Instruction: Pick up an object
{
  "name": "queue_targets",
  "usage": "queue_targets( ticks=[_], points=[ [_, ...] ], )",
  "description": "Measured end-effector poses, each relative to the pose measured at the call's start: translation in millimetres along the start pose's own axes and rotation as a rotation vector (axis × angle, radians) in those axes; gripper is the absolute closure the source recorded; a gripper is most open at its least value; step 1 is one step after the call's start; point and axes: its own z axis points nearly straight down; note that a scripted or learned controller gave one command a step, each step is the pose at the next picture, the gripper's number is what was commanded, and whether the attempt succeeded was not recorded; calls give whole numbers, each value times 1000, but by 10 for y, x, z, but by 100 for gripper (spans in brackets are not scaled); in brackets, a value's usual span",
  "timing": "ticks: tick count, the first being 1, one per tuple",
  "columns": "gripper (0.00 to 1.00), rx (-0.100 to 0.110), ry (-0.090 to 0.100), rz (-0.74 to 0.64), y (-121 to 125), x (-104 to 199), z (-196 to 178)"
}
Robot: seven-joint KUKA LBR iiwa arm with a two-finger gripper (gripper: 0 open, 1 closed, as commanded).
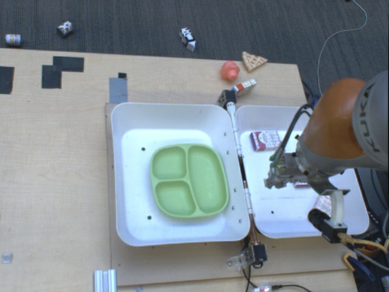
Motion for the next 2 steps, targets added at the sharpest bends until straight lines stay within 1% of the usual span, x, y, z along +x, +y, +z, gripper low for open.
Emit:
queue_targets(
  ticks=[1, 2],
  points=[
    [0, 0, 0, 1, -1, -5, 2],
    [0, -3, -1, 2, 4, -477, 983]
  ],
)
